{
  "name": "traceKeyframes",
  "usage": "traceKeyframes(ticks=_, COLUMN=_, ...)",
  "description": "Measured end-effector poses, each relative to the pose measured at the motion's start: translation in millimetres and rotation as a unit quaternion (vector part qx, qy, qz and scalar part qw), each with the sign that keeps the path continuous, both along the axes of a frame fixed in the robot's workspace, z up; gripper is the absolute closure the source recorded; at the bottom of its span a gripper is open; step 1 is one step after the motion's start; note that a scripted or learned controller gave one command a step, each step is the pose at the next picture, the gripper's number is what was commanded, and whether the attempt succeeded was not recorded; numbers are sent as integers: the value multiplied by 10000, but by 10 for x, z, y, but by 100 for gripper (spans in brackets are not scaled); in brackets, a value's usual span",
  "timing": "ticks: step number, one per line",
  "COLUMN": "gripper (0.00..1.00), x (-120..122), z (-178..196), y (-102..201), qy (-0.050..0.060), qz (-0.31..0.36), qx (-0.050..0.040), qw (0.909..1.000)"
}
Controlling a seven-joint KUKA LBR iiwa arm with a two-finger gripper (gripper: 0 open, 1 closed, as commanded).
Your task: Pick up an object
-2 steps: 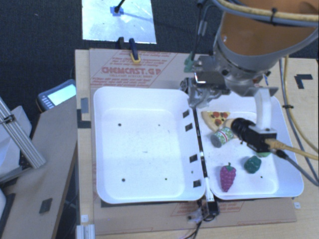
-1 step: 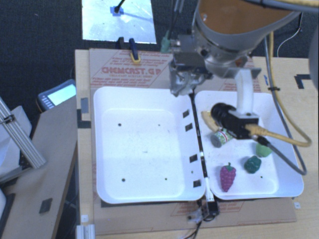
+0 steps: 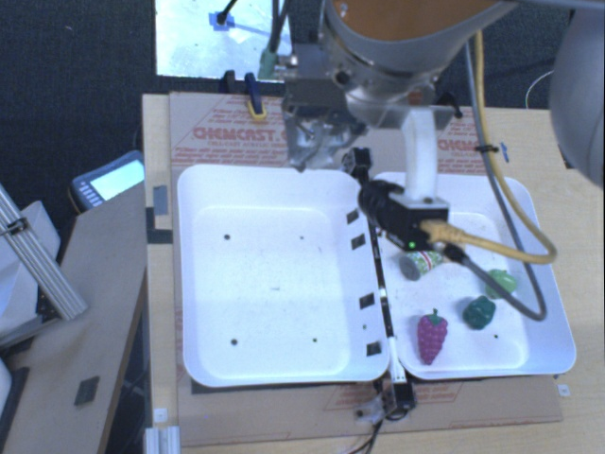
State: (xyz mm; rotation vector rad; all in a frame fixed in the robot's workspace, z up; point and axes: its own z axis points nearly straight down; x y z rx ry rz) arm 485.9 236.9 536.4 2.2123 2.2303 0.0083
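**Four small things in the right bin, gripper high at the far rim**

Two white bins lie side by side on a cardboard sheet [image 3: 236, 130]: the left bin [image 3: 203, 282] and the right bin [image 3: 553, 348], their inner rims touching along a dark seam with black clips.

Four small objects lie in the right bin, one of each kind. Nearest the camera, at about 6 o'clock in that bin, is a purple grape bunch [image 3: 431, 337] with a green stem. Just beside it, toward 3 o'clock, sits a dark green pepper-like piece [image 3: 479, 312], apart from the grapes. Farther back, at 1 o'clock from that piece, is a pale green piece [image 3: 503, 281], partly crossed by a yellow cable [image 3: 501, 249]. At 11 o'clock from the grapes, near the seam, a small cylinder [image 3: 423, 263] lies on its side.

Over the cylinder hangs a black module [image 3: 402, 218] on a white post, carrying the one yellow cable.

Farthest back, the gripper [image 3: 317, 148] hangs at 12 o'clock from the left bin, over its far rim, beneath the arm's orange band [image 3: 406, 3]. It is blurred metal; whether it is open or closed cannot be told, and nothing can be seen in its grasp. All four objects lie well apart from it.
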Motion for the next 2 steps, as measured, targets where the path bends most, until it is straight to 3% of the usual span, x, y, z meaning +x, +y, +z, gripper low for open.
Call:
traceKeyframes(ticks=1, gripper=0, x=3, z=-13, y=-24, qy=12, qz=-24, qx=-11, qw=10000)
traceKeyframes(ticks=2, gripper=100, x=6, z=103, y=-21, qy=0, qz=-14, qx=0, qw=10000)
